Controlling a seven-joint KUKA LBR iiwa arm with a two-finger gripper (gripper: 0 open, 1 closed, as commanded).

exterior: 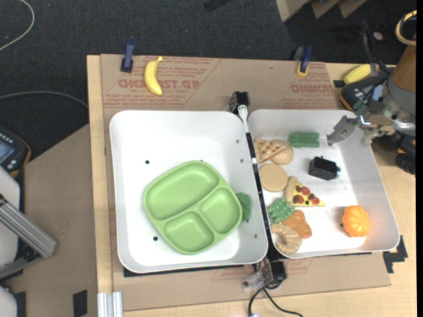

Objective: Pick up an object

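Objects for picking lie in the right bin (380, 197), most of them crowded against its left wall. Taking the black block (324, 168) as landmark: a green bar (303, 138) sits up and to its left, near the bin's far wall; a pizza slice (269, 148) and a tan round piece (273, 176) lie further left against the divider; a second pizza slice (303, 195) lies just below-left of the block, touching a green leafy piece (279, 209) and some brown pastry shapes (293, 230) beneath it. An orange fruit (355, 220) sits alone, below and right of the block, well apart from the rest.

The gripper (342, 131) hangs above and right of the block, over the bin's far right part, with nothing between the jaws; they look parted, one grey finger slanting down toward the bin floor.

The block is the nearest candidate and stands free on all sides, so it seems the sensible target. A good attempt would centre the jaws over it, turn the wrist so they close across its short side, and descend straight until the tips straddle it close to the bin floor before closing. The orange fruit is also isolated but rounder, likelier to roll out. The left bin (125, 177) holds a green divided tray (192, 207).
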